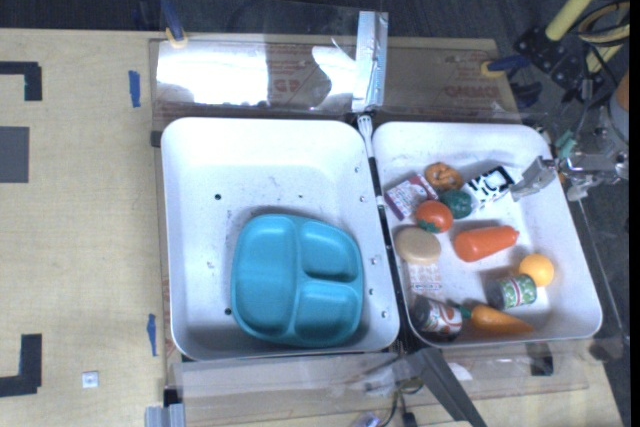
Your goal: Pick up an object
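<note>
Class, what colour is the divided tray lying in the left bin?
Light blue (turquoise); the tray shows plainly in the camera view.

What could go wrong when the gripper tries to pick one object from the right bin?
1. The toys in the right bin are crowded: the tomato touches the beige piece, so a grasp may push or catch a neighbour.
2. The orange ball is round and may roll away.
3. The gripper sits at the bin's right rim, so it may bump the wall when descending.
</note>
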